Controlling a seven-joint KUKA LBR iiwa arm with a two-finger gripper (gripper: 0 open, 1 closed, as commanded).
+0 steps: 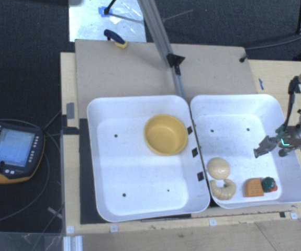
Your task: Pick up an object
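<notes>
Camera view, looking down at a slant: the gripper (263, 149) hangs over the right side of the right bin (234, 104), nothing visibly between its fingers, and whether it stands open or closed cannot be told from this angle. The likely targets sit clustered along that bin's front edge: a pale round object (218, 168), a cream ridged piece (223, 190) just in front of it, an orange block (253, 187) and a small dark green item (269, 184) touching the block. A yellow bowl (165, 134) sits apart in the left bin (113, 192). The risks lie in the crowding. The two pale pieces touch or nearly touch, so a descent between them could nudge one aside rather than seize it; their rounded shapes look prone to squirting out of a two-finger pinch. The block and green item lie close to the bin's sloping wall, where a finger could strike the rim before closing.
</notes>
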